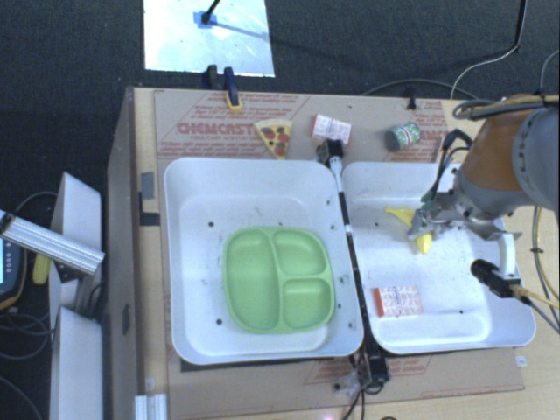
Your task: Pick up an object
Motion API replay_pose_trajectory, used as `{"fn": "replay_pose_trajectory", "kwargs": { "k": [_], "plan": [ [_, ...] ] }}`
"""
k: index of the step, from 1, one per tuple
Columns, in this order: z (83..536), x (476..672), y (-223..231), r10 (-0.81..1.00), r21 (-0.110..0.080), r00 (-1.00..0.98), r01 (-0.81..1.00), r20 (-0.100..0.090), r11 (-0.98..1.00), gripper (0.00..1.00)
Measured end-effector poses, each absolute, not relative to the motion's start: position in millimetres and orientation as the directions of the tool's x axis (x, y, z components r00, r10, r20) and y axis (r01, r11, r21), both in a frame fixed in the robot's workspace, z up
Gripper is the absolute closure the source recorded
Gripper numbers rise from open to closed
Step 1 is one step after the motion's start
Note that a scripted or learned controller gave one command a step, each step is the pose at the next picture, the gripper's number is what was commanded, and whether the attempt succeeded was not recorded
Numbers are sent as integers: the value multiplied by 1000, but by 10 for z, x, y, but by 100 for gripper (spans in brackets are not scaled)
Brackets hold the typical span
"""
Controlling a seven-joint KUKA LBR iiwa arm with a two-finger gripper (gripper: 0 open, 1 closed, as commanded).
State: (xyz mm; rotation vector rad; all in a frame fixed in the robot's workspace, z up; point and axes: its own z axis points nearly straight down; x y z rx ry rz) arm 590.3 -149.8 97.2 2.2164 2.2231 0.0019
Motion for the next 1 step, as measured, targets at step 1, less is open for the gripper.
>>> {"fn": "replay_pose_trajectory", "kwargs": {
  "k": [1],
  "plan": [
    [1860, 6116, -787, 1000, 6, -5, 1000, 1, 5, 100]
  ]
}}
